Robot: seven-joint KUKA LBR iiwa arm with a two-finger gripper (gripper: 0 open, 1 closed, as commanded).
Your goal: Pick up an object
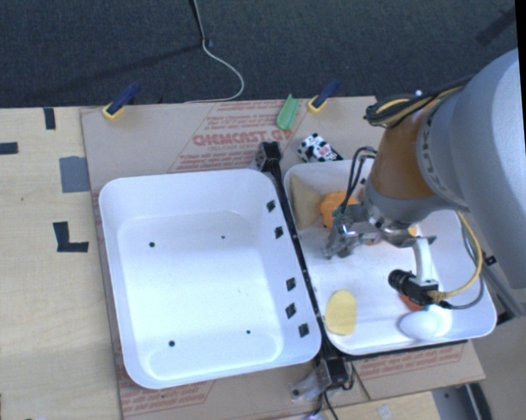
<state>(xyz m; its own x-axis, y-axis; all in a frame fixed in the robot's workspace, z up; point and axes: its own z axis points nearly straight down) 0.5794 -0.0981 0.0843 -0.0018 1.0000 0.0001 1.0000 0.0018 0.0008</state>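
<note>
- Grey arm (475, 142), orange band above wrist, reaching in over the right bin (463, 329).
- Left bin (127, 206) alongside, touching the right one.
- Gripper (342, 239) low near right bin's left wall; finger state impossible to tell.
- Yellow object (341, 313) near front-left corner of right bin.
- Orange object (333, 206) just behind gripper.
- White object (424, 324) by front edge.

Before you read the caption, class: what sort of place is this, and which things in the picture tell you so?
Probably a robotics lab test bench. A grey arm with an orange band reaches into the right of two white bins, which are clamped onto a cardboard sheet, and black tape marks dot the bench.
</note>
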